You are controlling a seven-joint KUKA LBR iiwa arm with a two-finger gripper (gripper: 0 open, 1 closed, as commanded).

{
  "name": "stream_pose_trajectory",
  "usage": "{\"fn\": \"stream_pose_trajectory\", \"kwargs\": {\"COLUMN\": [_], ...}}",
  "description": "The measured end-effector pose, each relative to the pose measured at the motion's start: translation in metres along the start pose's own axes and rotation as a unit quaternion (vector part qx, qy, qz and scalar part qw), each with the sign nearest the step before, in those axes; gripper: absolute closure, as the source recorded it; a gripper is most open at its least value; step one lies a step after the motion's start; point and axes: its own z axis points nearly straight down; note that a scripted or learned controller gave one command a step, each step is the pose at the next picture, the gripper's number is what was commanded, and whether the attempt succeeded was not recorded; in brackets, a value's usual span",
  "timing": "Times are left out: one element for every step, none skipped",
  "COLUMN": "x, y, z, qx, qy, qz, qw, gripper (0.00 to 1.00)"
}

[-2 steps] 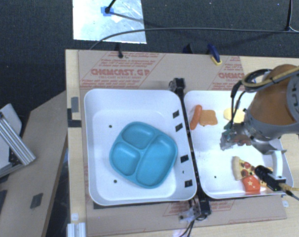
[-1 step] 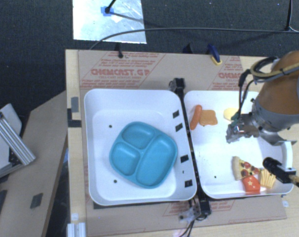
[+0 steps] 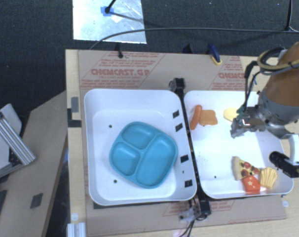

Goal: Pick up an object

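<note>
Hovering at right of frame, the gripper (image 3: 242,126) hangs above the right bin (image 3: 213,154) beside a yellow piece (image 3: 230,114), seemingly lining up; grip state unclear.

The two bins are white: the left bin (image 3: 97,132) carries a sky-blue divided plate (image 3: 143,153), one plain colour across its three compartments. In the right bin (image 3: 213,181) lie an orange-red toy hot dog (image 3: 195,117), an orange-tan piece (image 3: 207,118) touching it, and a pale yellow piece (image 3: 230,114). The toy pizza slice (image 3: 244,168) is cream with red dots; beside it sit a red piece (image 3: 251,183) and a ridged yellow piece (image 3: 268,177). The table (image 3: 139,68) is tan cardboard printed with red lettering. The arm (image 3: 287,83) is grey with an orange band. The floor (image 3: 31,43) is dark, with a silvery sheet (image 3: 110,14) marked by a blue patch.
</note>
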Motion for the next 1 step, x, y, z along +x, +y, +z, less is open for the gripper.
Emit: {"fn": "stream_pose_trajectory", "kwargs": {"x": [0.0515], "y": [0.0231], "z": [0.0033], "qx": [0.001], "qy": [0.001], "qz": [-0.003], "qw": [1.0], "gripper": [1.0]}}
